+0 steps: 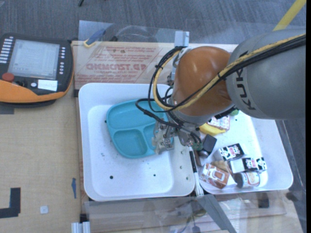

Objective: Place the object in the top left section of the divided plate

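Camera view: KUKA arm's gripper (164, 141) hangs over right edge of teal divided plate (132, 128) in left bin (97, 178); whether it's open, closed or gripping can't be told. No object seen in plate's sections. Right bin (279, 144) holds small cartons (243, 159), brown packet (216, 174), yellow item (216, 126) – prob. light, stiff, best pinched across narrow sides
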Tool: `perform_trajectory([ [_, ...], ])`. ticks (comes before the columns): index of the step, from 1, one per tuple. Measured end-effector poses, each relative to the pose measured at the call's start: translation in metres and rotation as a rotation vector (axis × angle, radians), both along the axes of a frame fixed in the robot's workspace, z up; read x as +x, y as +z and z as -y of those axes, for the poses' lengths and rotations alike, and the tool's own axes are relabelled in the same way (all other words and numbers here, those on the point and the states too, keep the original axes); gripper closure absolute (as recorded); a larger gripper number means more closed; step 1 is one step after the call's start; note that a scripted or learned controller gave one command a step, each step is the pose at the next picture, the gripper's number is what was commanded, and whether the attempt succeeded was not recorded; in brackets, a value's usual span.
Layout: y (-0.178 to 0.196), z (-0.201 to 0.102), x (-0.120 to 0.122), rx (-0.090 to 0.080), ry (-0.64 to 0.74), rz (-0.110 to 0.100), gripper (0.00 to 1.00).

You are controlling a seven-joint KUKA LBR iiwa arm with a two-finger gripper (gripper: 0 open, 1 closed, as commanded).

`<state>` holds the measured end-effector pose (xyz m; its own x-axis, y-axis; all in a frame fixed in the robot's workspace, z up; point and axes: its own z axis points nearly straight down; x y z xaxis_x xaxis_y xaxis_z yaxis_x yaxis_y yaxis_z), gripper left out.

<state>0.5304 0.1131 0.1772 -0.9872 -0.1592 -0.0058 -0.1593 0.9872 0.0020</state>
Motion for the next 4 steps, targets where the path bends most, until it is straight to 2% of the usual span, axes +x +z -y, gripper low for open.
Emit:
perform_trajectory([
  [1,0.044,-0.04,0.021,0.001,-0.1,0.001,1.0],
  [2,0.054,-0.013,-0.028,-0.001,-0.083,-0.004,1.0],
  [3,0.054,-0.013,-0.028,-0.001,-0.083,-0.004,0.0],
  [4,-0.044,0.015,-0.046,-0.001,-0.056,-0.004,0.0],
])
